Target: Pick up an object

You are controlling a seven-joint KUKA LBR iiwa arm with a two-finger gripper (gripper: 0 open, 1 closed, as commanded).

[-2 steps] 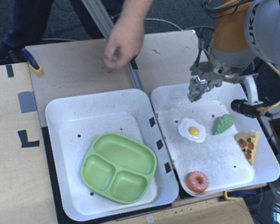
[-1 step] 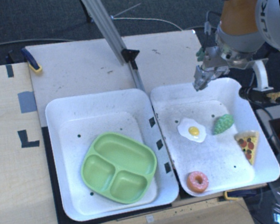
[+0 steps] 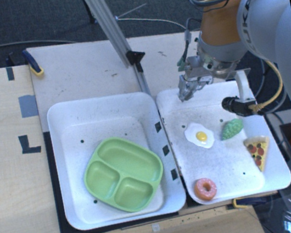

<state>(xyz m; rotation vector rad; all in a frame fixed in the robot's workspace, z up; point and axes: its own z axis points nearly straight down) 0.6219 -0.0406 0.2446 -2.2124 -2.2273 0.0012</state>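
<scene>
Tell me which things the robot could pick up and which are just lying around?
Could be picked up, all in the right bin:
fried egg
green leafy toy
pizza slice
pink donut
The gripper hovers above that bin's far edge, holding nothing.

Just lying about:
green divided plate in the left bin
yellow-and-blue clamp on the bench

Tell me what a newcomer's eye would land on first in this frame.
Probably the light green plastic divided plate, alone in the left white bin. Next, the toy foods scattered in the right white bin: a fried egg, a green leafy piece, a pizza slice and a pink-frosted doughnut. The grey arm's gripper hangs over that bin's far left corner.
</scene>
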